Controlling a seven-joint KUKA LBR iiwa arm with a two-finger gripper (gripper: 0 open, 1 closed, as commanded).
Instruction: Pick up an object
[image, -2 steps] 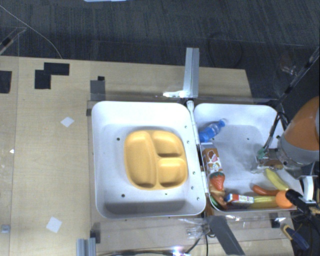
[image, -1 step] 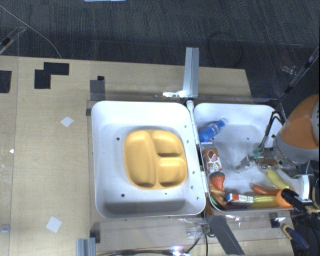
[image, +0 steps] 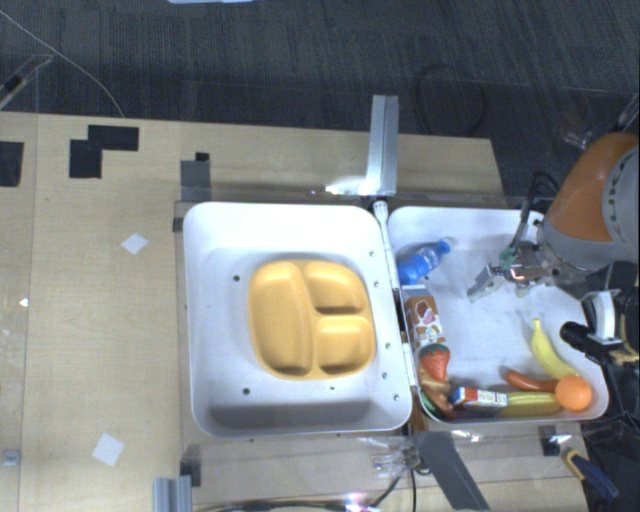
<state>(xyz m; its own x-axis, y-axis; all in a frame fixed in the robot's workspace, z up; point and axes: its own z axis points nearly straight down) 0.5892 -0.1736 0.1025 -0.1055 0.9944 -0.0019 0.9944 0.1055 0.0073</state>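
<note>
Camera view shows the two-finger gripper (image: 497, 277) hanging low over the bare upper floor of the right white bin (image: 470, 225), claw spread wide and holding nothing, likely readied to descend on something. The candidates lie against the walls: a blue plastic bottle (image: 420, 261) at its nine o'clock, a yellow banana (image: 545, 350) and orange ball (image: 573, 393) toward five o'clock. The left white bin (image: 215, 300) cradles a yellow compartment tray (image: 310, 317).

**Colours Across the Two Bins**

A mustard-yellow divided tray (image: 308, 317) is sitting in the white left bin (image: 215, 300). In the white right bin (image: 470, 330), a blue bottle (image: 421, 261) is lying near a yellow banana (image: 545, 349), an orange ball (image: 573, 393) and a red-and-white printed packet (image: 425, 322). The arm's band (image: 592, 200) is showing orange above the pale wooden bench (image: 90, 330).
</note>
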